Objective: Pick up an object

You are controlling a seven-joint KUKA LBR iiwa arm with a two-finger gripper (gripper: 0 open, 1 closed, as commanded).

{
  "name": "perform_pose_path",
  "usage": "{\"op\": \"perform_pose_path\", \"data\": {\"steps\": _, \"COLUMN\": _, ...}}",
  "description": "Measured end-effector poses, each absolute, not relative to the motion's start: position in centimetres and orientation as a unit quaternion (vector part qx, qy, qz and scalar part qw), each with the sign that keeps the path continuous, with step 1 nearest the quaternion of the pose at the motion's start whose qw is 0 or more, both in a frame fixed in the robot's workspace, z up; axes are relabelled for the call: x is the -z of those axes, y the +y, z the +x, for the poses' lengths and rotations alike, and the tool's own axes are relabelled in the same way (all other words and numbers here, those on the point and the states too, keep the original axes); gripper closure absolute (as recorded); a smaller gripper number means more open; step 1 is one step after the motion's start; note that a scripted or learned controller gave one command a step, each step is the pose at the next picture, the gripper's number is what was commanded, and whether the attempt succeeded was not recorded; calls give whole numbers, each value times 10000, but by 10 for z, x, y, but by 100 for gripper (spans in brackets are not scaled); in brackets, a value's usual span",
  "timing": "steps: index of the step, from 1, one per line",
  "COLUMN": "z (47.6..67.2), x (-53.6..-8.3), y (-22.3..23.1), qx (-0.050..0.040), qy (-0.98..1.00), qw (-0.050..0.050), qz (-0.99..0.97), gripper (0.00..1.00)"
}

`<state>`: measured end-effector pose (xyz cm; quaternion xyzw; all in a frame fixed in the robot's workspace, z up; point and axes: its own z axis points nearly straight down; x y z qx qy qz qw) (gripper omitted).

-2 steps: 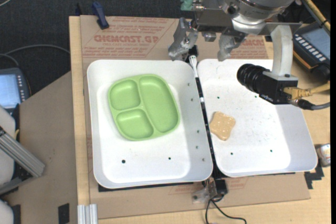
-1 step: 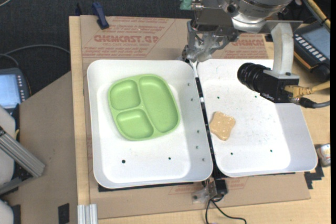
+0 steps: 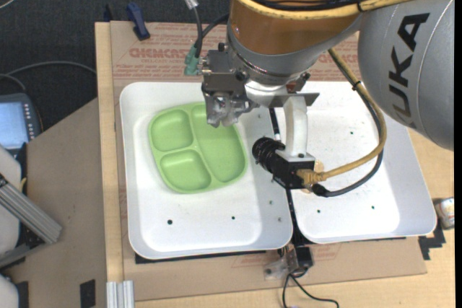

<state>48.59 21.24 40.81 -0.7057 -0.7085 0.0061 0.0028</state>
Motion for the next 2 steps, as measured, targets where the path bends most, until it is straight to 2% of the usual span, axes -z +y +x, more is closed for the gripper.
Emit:
{"op": "perform_pose_path", "data": {"steps": 1, "z": 479, "x": -503, "y": 225, "qx": 55, "qy": -7083, "qw": -14, "qz": -7059, "gripper": 100}}
{"op": "perform_pose_path", "data": {"steps": 2, "z": 484, "x": -423, "y": 176, "qx": -48, "qy": -7052, "qw": 18, "qz": -7090, "gripper": 100}}
